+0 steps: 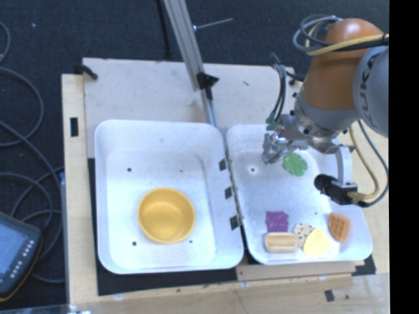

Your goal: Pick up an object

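Camera view from above the bench: a grey robot arm with an orange band [337, 57] reaches into the right shallow white plastic bin [258, 175], its two-finger gripper [276, 150] hanging low over the bin's far half. Just right of the gripper lies a small green leafy-looking round toy [295, 164], flat on the bin floor, pale and crinkled at its edge; its near-left edge sits very close to the metal fingers, and whether they touch cannot be told. How far the fingers stand apart cannot be told either, since the wrist hides much of them, and nothing is seen between them.

Well toward the near edge from the green toy, a cluster of other pieces rests on the bin floor: a purple blocky toy [277, 220], a tan bread-roll shape [281, 242] just in front of it, a speckled cookie-like disc [302, 231] beside that, a pale yellow rounded wedge [317, 243] touching the disc, and an orange waffle-patterned piece [338, 226] at the bin's right wall.

Left of the green toy, across the divide, the left shallow white plastic bin [118, 149] holds a yellow round bowl [166, 215], upright, on its near half.
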{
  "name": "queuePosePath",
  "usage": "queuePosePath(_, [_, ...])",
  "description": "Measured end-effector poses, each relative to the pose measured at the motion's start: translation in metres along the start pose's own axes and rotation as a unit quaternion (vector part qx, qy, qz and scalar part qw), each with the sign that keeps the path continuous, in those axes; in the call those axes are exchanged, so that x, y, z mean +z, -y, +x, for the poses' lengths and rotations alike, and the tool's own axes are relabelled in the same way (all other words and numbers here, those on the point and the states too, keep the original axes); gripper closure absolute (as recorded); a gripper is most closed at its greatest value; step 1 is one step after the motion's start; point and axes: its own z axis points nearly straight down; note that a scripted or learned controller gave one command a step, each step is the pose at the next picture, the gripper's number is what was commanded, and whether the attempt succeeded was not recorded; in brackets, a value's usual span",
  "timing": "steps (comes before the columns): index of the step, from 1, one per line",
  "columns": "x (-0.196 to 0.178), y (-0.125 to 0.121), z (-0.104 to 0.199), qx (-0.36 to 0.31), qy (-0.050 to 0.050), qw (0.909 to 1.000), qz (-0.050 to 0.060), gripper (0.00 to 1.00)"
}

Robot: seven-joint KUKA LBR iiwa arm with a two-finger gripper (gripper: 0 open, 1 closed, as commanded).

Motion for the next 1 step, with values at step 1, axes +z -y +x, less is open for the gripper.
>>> queuePosePath(1, [-0.0042, 0.0023, 0.0522, -0.001, -0.001, 1.0, -0.001, 1.0])
